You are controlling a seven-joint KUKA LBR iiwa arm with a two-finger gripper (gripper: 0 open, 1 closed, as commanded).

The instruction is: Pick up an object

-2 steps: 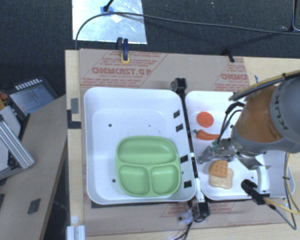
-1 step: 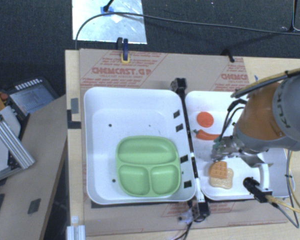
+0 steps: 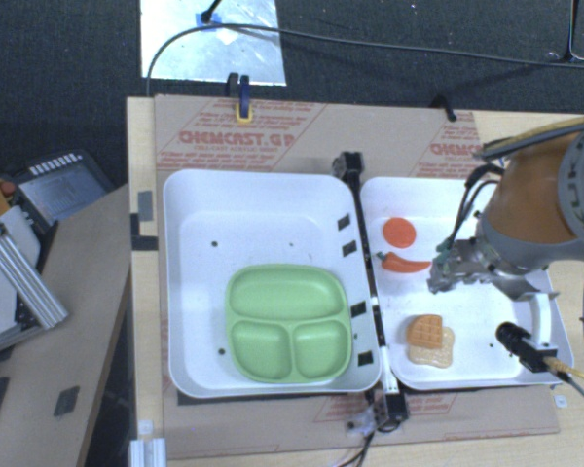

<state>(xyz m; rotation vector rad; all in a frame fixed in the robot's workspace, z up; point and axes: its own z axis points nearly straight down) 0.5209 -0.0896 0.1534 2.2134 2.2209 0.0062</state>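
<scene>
1. Closest to the lens, below the hand and slightly to its left, lies a tan square waffle toy with a grid-patterned top on a paler base. It is apart from the hand and rests flat on the floor of the right shallow white plastic bin.
2. The same bin holds a slim red plastic chilli pepper, which lies just left of the hand, lengthwise across the bin. Its right end comes up to the hand, but whether the two touch cannot be told.
3. A flat round orange disc lies above and to the left of the hand. It is just beyond the pepper and apart from it.
4. The hand sits low over the middle of the right bin, at the end of the grey arm with the orange band, which reaches in from the right. How far the hand is open, and whether it has hold of anything, cannot be told from this angle.
5. Well to the left of the hand is the left shallow white plastic bin. It holds a pale green plastic plate that lies flat in the bin's nearer half. The plate has one long compartment on its far side and two smaller ones on its near side.
6. The two bins stand side by side, rims meeting, on a brown cardboard sheet with red print that covers the pale wooden counter.
</scene>
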